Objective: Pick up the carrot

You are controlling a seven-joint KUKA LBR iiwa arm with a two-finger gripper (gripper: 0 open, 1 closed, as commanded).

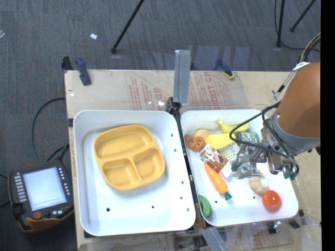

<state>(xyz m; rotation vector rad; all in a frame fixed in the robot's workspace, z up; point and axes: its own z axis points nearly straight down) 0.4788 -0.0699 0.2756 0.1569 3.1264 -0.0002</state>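
Note:
The carrot (216, 180), orange with a small green top at its lower end, lies slanted on the floor of the right bin (238, 216). My gripper (242, 168) hangs low over the same bin, just to the right of the carrot and apart from it. The arm's orange band (302, 101) comes in from the right above it. Nothing shows between gripper and carrot.
Around the carrot lie a pretzel (196, 142), a small printed carton (212, 155), yellow fruit (226, 138), a green can (248, 138), a red tomato (271, 200), a beige piece (256, 184) and a green item (204, 206). The left bin (89, 208) holds a yellow divided tray (129, 156).

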